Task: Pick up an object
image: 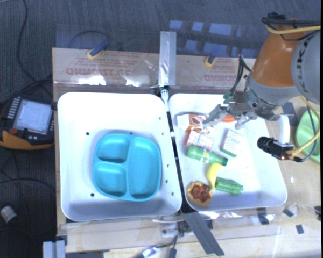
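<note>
We see two shallow white bins: the left bin (70,144) holds one blue divided plastic tray (126,165), the right bin (269,184) a cluster of small items. The grey arm (282,63) hangs our pincer (222,116) over the far end, prongs apart, nothing between them. We judge this the approach; next comes descent onto the orange-and-white packet (195,121) just below. We count two green bottles (205,155), one yellow banana (212,172), one round pizza toy (199,192).

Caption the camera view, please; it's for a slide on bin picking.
Gripper above the right bin of small items; blue tray in the left bin.
</note>
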`<state>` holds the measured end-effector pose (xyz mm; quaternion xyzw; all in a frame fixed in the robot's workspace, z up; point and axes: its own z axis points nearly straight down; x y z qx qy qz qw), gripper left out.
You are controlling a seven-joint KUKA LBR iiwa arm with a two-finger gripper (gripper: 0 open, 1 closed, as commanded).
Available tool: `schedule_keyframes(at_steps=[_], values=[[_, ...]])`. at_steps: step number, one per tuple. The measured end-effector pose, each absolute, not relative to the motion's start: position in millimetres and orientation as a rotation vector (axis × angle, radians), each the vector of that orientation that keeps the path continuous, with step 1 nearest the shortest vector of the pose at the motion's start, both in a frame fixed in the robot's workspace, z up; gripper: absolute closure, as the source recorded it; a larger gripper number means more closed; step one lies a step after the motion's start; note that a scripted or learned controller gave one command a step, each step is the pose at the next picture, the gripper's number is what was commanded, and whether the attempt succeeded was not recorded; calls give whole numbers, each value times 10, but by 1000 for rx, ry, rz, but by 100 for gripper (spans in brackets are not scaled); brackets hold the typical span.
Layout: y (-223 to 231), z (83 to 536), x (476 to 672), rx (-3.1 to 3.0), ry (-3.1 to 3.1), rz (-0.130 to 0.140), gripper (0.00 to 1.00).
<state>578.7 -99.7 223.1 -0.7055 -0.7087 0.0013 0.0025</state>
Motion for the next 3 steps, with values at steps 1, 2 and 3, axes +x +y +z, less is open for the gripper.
schedule_keyframes(at_steps=[1,2,3], values=[[-694,1802,5308,-2126,-2306,6,0],[-959,1429,4935,-1730,-2616,1,0],[-287,1809,5016,-1574,-2715,0,0]])
